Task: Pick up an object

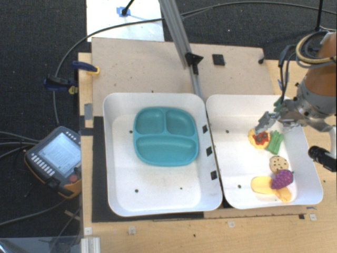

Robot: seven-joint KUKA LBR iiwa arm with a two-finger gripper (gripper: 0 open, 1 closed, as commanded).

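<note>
Overhead, tool (pixel 265 124) above pizza slice (pixel 259 139) in right bin (pixel 231 141), finger state unclear, teal plate (pixel 165 136) in left bin (pixel 121 157)

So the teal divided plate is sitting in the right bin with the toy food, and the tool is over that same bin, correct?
Not quite. The camera view shows the teal divided plate in the left bin, by itself. The toy food lies in the right bin, and the tool is over that right bin, beside the red and yellow piece.

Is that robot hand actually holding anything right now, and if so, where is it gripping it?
Cannot be told. The hand hangs just above a red-and-yellow toy in the right bin, but nothing visibly sits in it.
</note>
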